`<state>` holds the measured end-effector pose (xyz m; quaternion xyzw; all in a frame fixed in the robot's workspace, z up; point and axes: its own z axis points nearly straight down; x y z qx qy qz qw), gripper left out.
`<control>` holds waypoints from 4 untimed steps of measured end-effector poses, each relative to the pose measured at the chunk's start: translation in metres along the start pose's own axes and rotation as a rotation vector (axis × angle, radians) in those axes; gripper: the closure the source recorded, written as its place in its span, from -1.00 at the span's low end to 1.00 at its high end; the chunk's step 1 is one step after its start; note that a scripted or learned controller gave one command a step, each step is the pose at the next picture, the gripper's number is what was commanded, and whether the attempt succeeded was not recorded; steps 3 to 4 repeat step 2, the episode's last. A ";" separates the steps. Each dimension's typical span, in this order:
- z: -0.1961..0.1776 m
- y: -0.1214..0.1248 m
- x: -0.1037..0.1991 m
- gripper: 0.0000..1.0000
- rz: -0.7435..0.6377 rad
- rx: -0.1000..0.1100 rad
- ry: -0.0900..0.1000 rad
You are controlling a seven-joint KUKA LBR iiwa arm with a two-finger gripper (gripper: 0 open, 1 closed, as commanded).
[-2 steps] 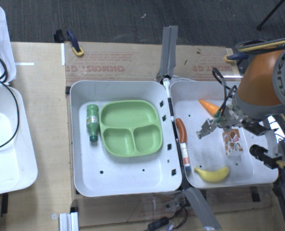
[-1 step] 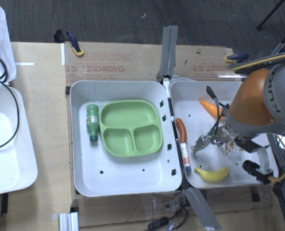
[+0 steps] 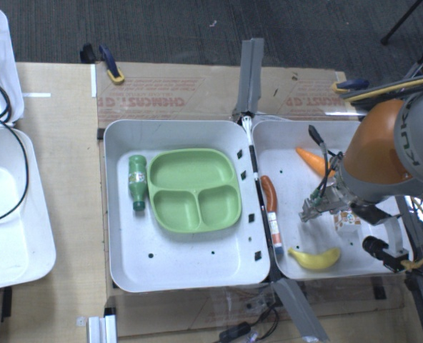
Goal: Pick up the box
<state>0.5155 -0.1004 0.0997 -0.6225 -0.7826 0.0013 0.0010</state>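
Camera view: gripper (image 3: 313, 211) is hovering beside the box (image 3: 347, 220), mostly hidden, orientation unclear; finger spacing unreadable, above the banana (image 3: 314, 258).

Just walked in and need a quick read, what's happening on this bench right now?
The arm's gripper is low in the right bin, beside a small white box, with a carrot and banana nearby. Nothing shows between its fingers. The left bin holds a green tray and bottle.

The grey arm (image 3: 383, 148) reaches in, claw (image 3: 317, 207) pointing down.
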 end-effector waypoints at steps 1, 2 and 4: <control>0.000 0.000 0.000 -1.00 0.001 0.000 0.000; -0.092 0.024 0.015 -1.00 -0.172 -0.002 -0.001; -0.092 0.024 0.015 -1.00 -0.172 -0.002 -0.001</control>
